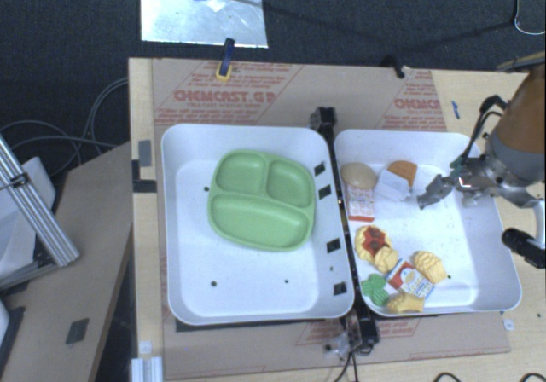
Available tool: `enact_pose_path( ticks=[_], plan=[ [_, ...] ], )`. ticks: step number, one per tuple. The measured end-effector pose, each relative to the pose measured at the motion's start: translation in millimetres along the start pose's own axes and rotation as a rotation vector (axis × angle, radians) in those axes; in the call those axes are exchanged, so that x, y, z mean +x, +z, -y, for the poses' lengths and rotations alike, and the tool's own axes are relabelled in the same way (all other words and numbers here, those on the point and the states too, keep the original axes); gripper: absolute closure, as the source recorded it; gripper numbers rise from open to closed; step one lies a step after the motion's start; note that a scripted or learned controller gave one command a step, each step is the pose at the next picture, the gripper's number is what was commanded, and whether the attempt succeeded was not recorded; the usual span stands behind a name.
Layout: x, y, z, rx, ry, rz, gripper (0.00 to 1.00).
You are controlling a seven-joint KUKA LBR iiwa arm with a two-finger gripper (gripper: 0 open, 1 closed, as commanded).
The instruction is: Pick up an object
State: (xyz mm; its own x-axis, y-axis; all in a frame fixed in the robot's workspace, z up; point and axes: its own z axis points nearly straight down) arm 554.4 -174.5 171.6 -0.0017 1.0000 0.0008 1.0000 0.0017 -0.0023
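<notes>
Gripper (429, 195) hangs over the right bin (486, 299), toward its far half, reached in from the right edge; its dark fingertips point left at the pile of play food. Whether the claw is spread or closed I cannot tell, the fingers being small and dark against the arm, and nothing can be seen held between them.

Pickable things lie in two groups. Along the bin's far left side are a round tan piece (359, 175), an orange piece (403, 171), a pale flat packet (392, 188) beside it, and a red-and-white wrapper (361, 201) just below the tan piece. Near the front left corner sits a crowded heap: a red and yellow item (374, 241), a yellow piece (429, 266) and a green one (373, 289), touching or overlapping.

To do the step well, I judge the nearest target is the pale packet or the orange piece, just left of the fingertips. The claw should descend straddling one item only, since these two touch, and close low against the bin floor.

The left bin (183, 201) carries a green divided tray (260, 199).

Most of the arm is cut off at the right edge, and the exact kinds of food in the heap are hard to make out
</notes>
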Motion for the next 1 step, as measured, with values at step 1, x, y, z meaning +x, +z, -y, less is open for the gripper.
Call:
enact_pose_path(
  ticks=[1],
  plan=[
    [-9.6,50.5,-2.8,0.0,0.001,0.0,0.0]
  ],
)
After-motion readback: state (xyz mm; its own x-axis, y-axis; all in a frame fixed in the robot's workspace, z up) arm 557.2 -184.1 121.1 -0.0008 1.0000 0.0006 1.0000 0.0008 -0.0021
